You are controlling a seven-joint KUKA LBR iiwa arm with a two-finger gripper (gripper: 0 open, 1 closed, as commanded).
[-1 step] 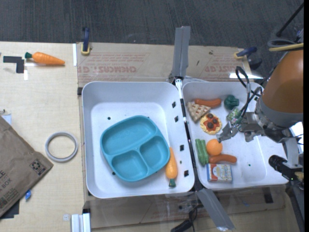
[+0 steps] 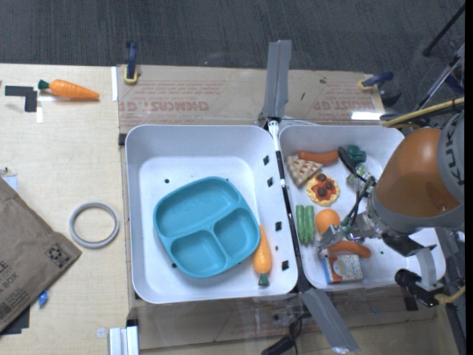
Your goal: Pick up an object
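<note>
- In the left bin (image 2: 137,198): divided tray (image 2: 205,226), with a toy carrot (image 2: 263,251) touching its right edge.
- In the right bin (image 2: 384,135): pizza slice (image 2: 303,170), sausage (image 2: 318,156) behind it, bean pods (image 2: 305,223) left of an orange (image 2: 327,220).
- Left of both bins, on the bench (image 2: 52,161): tape ring (image 2: 94,223), second carrot (image 2: 68,89) far behind.

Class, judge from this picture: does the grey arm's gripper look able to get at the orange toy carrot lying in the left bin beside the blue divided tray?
Probably yes. The orange toy carrot lies uncovered between the blue divided tray and the bin wall, though that gap looks tight. The gripper is over the right bin.
</note>
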